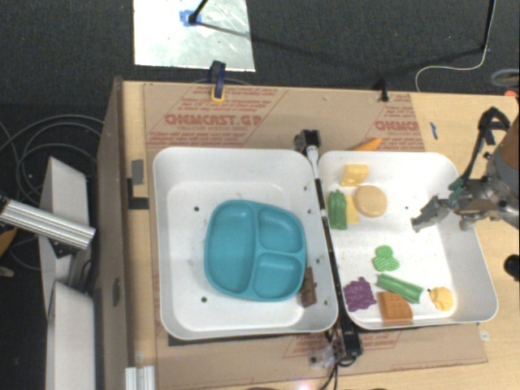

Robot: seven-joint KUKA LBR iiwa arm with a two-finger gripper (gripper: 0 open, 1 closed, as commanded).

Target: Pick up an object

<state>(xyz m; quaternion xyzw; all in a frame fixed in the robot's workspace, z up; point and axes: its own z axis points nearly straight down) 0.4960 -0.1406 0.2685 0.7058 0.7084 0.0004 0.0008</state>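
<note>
- Cardboard sheet (244,108) on the tabletop, far left of the hand: red print, partly legible, "CHEMCAST".
- Teal divided plate (253,250), left bin (175,177): well left of the hand.
- Round tan toy (371,201), right bin (467,254): just left of the hand; probably light, rigid, smooth; best gripped across its width.
- Hand (424,218): above right bin; finger spread not discernible; nothing seen held.

The cardboard sheet (244,112) lying on the surface under the white bins carries red printing. Above the left bin (175,218) it reads "CHEMCAST", followed by letters like "GP". Above the right bin (467,242) only "CHEMC" shows.
</note>
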